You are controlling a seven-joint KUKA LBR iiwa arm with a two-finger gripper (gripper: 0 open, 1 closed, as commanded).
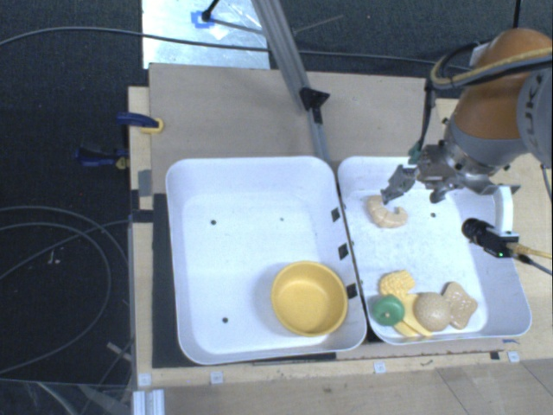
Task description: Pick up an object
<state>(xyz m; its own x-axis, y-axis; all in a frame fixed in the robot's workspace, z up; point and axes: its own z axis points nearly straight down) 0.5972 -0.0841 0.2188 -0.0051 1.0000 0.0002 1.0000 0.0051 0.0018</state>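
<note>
My gripper (419,188) hangs over the far part of the right bin (501,275), open, with nothing between its fingers. Its left finger (398,183) is just above a tan curved pastry-like piece (387,213) that lies on the bin floor. At the bin's near edge lies a cluster: a yellow ridged piece (397,282), a green round toy (388,309), a tan rounded lump (430,311) and a tan waffle-shaped piece (459,303). A yellow bowl (308,297) sits upright at the near right of the left bin (225,223).
A grey pole (285,41) slants from the top down to the divide between the bins. A black and white device with a cable (492,236) hangs off the wrist over the right bin's right side. Blue clamps (130,124) grip the bench's left edge.
</note>
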